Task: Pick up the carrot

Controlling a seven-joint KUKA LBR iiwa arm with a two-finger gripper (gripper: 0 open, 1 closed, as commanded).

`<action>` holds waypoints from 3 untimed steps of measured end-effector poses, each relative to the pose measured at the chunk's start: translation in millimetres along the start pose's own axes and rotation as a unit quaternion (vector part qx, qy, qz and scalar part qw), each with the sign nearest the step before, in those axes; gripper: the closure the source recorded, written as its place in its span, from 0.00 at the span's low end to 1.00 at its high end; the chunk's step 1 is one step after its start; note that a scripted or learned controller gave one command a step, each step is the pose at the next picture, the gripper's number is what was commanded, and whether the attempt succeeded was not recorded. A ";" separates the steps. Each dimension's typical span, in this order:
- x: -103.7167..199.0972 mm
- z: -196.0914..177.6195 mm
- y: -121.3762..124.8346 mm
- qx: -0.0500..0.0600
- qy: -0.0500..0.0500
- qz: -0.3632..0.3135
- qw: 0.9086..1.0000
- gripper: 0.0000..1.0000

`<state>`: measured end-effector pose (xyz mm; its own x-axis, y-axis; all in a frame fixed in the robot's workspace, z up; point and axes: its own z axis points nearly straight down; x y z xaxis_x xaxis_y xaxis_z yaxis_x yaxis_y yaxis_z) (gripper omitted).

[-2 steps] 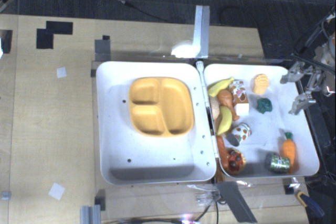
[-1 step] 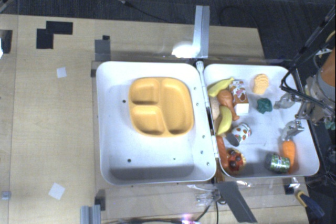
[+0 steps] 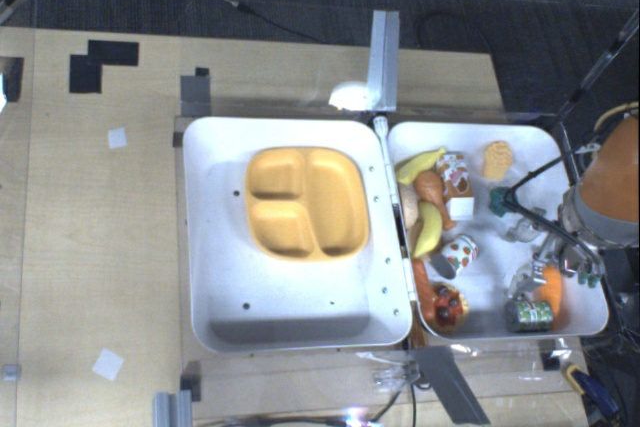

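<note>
The carrot [image 3: 551, 291], a short orange piece, lies in the near right corner of the right bin [image 3: 480, 330]. A green-labelled can [image 3: 533, 315] touches its left side. My gripper [image 3: 545, 267] hangs low over that corner, right at the carrot's upper end, and its metal parts overlap the carrot. The grey arm with its orange band [image 3: 608, 177] comes in from the right above it. Whether the carrot sits between the jaws is hidden by the wrist.
The left bin [image 3: 215, 245] holds a yellow divided plate [image 3: 305, 202]. Along the right bin's left side lie two bananas [image 3: 428, 230], a brown item [image 3: 430, 185], a reddish-orange strip [image 3: 422, 283] and a dark red item [image 3: 447, 307]. A cookie [image 3: 497, 158] and a teal piece [image 3: 498, 202] lie farther back.
</note>
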<state>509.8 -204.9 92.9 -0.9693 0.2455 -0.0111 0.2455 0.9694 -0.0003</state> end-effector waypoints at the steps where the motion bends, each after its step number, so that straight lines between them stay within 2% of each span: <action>1: -3.5 -12.3 1.7 0.000 -0.005 -0.003 1.000 1.00; 2: -3.7 -81.3 -0.1 0.000 -0.001 0.146 0.989 1.00; 3: 19.8 -24.4 -6.1 0.000 0.002 0.012 1.000 1.00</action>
<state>488.8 -205.8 117.1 -0.9632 0.2686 -0.0061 0.2686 0.9633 0.0001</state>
